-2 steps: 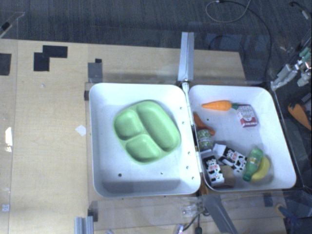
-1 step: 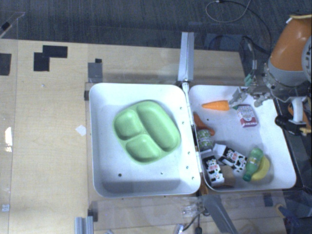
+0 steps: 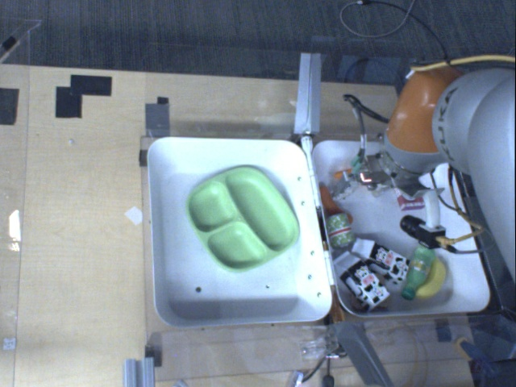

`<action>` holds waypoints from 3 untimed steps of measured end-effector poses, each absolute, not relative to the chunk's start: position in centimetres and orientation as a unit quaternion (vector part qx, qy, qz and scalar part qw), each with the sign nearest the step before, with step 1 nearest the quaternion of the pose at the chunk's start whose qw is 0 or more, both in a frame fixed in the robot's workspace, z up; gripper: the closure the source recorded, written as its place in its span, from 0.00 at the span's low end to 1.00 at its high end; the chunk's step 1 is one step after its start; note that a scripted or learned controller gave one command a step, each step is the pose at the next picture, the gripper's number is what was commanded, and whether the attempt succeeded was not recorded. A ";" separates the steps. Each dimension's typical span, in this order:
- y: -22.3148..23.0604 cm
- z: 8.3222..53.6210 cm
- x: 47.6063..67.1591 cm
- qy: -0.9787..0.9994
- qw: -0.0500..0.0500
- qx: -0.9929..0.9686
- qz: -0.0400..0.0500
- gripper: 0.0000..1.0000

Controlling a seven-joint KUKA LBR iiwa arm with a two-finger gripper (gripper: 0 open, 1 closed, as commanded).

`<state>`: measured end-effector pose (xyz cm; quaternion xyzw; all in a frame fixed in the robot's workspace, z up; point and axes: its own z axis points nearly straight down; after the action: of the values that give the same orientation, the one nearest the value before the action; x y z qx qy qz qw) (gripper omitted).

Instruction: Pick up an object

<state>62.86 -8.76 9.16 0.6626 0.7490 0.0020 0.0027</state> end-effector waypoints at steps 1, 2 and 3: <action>-6.9 18.7 60.6 0.788 0.003 0.615 0.002 0.00; -10.4 9.1 67.0 0.770 0.002 0.639 0.002 0.00; -15.1 8.8 64.6 0.767 0.004 0.642 0.002 0.00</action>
<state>64.56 -15.11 8.80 0.6417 0.7669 0.0019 0.0038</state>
